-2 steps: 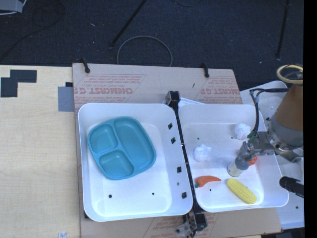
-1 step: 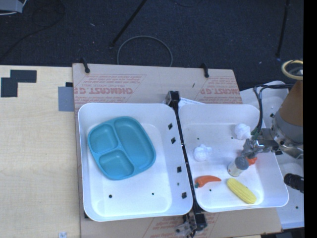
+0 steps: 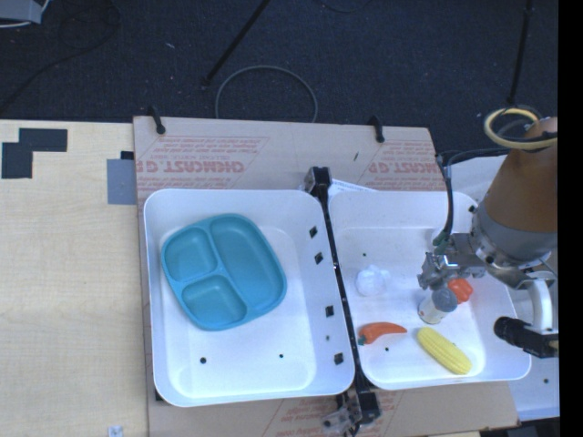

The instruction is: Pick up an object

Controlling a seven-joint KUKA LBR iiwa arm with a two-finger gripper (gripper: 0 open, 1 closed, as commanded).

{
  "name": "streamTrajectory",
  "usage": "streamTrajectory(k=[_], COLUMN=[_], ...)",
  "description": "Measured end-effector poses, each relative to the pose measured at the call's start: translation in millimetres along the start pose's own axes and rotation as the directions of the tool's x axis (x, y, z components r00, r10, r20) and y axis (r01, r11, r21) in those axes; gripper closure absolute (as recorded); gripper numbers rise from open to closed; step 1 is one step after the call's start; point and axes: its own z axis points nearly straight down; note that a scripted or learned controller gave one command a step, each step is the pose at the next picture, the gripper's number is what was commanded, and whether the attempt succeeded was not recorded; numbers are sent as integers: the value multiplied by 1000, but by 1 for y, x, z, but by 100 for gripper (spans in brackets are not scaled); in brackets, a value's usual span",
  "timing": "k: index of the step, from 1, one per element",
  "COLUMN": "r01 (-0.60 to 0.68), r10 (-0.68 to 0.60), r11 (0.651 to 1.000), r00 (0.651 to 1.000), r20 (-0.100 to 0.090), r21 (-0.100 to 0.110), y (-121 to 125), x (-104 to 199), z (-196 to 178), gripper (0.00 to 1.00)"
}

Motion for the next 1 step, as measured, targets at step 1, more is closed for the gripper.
streamTrajectory(k=[1], r01=[0], r10=[0], r11=[1000], r00=[1000], r20=[0], r21=[1], y=[-1], x=[50], z=[6], gripper=[100])
